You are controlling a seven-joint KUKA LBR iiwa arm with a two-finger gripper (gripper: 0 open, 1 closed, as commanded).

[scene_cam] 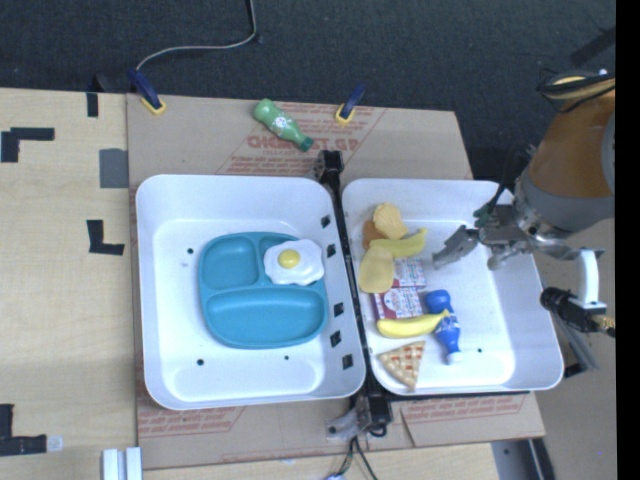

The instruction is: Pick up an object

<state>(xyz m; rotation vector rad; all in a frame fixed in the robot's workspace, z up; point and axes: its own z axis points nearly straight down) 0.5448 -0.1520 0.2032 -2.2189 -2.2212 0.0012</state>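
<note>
Camera view: jaws (478,251) spread open, w/ nothing between, over right bin (520,298).

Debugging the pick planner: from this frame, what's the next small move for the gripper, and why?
Probably shift the gripper a little toward the bin divider and lower it. It sits over a bare part of the right bin, beside the pile, with nothing between its fingers. The nearest things, the yellow chip and blue bottle, lie just past its tips.
</note>
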